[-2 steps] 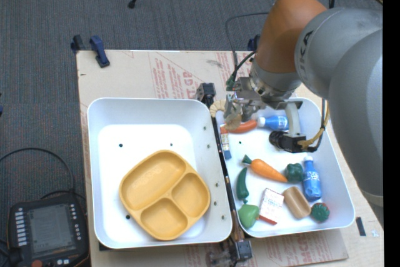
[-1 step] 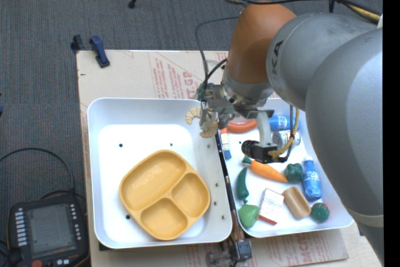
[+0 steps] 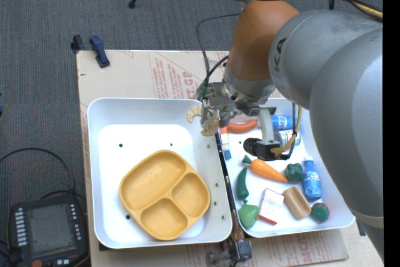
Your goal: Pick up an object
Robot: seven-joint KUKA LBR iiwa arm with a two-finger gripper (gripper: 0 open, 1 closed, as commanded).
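From my remote seat, the thing nearest the gripper (image 3: 213,114) is a small pale tan object (image 3: 206,127), sitting over the seam where the two bins meet. Its long axis seems to run from 11 to 5 o'clock, but it is small and partly covered by the wrist hardware, so I cannot name it or say which end leads. I also cannot tell whether the jaws are wide, narrow or closed on it, because the orange-banded grey arm (image 3: 325,72) covers them from above.

The arm also cuts off the 3 o'clock side of the right shallow white bin (image 3: 284,226). In that bin:
- An orange toy carrot (image 3: 269,169) has its narrow end toward 10 o'clock.
- A blue plastic bottle (image 3: 310,179) lies along 12 to 6.
- A dark green curved vegetable (image 3: 242,183) lies by the left wall.
- A light green wedge (image 3: 248,215) is at 7 o'clock.
- A white-and-red small carton (image 3: 270,206) lies just beside a tan cylinder (image 3: 297,202).
- A round dark green piece (image 3: 320,212) is at 5 o'clock.
- A red-orange sausage shape (image 3: 241,126) lies near the top, partly under the wrist.

The left shallow white bin (image 3: 125,141) holds a yellow three-compartment plate (image 3: 164,194).
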